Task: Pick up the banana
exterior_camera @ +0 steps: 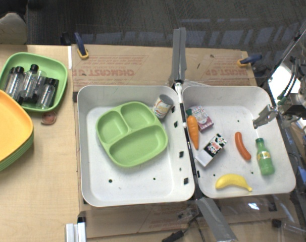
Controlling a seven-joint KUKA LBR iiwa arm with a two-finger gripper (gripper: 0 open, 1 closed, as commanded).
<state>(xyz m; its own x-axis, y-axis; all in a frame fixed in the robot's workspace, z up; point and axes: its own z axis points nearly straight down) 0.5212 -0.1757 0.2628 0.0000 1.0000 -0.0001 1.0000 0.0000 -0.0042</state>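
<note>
At the far left of the wooden bench, a stack of orange plastic plates is seen, partly cut off by the frame edge. Just above it sits a small green square tray holding several clear bottles with black caps. A small reddish-brown disc lies on the bench just below that tray.

The left white shallow bin is occupied by a green divided plastic plate with three compartments, set slightly askew. Near the plate's upper right corner, a small tipped-over cup with a printed label is placed close to the bin's right wall.

In the right white shallow bin, an orange toy carrot with a green top lies along the left wall. Beside it, a small pink-and-white carton is found, and below that a black-and-white patterned carton. The yellow toy banana rests on the bin floor near the front wall, curved side down, well apart from the claw. Further right, a red-orange toy sausage and a green plastic bottle with a yellow label lie side by side.

The metal claw is seen at the bin's upper right edge, above the sausage and bottle; nothing is grasped between its fingers, which appear released.
</note>
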